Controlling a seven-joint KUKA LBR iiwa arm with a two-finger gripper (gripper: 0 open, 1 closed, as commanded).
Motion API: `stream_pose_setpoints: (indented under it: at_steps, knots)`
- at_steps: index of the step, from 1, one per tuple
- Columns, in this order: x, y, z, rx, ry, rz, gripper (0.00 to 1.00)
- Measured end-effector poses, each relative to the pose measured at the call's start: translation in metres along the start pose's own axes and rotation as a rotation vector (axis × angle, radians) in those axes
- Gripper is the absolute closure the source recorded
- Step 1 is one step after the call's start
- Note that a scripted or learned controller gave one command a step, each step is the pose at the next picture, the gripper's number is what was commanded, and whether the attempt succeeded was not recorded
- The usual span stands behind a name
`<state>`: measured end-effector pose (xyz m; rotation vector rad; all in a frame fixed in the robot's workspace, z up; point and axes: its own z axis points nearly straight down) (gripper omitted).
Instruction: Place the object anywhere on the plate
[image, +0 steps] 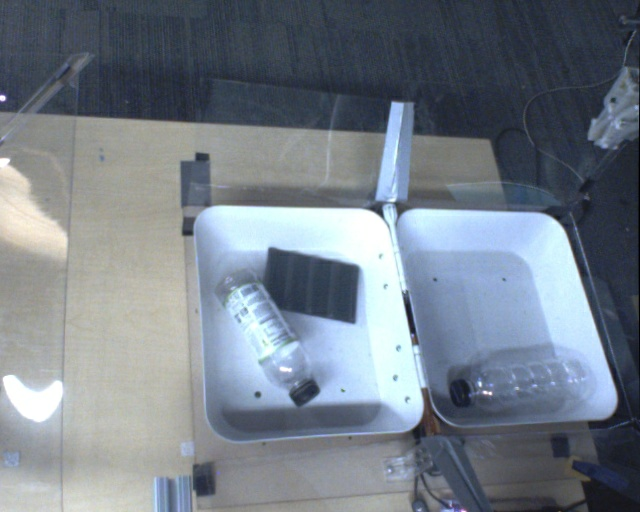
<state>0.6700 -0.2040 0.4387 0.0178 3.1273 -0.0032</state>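
Two bins (300, 225) | left: labelled bottle (264, 335), dark plate (312, 285) | right: clear bottle (520, 380)

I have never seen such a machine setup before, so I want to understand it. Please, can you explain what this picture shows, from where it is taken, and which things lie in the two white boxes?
One camera fixed above a wooden bench took this picture, looking down at a slant. Two shallow white bins stand side by side on the bench. The left bin holds a clear plastic bottle lying on its side, dark cap toward the front, and a dark ridged rectangular plate beside it, touching or nearly so. The right bin holds another clear bottle, also lying down, near the front wall. A robot arm normally reaches in from the right to move things.
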Motion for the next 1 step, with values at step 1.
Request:
stream_pose_setpoints:
  at_steps: [1]
  knots:
    - [0.0116,0.0920,0.0004,-0.001,0.004,0.429,1.00]
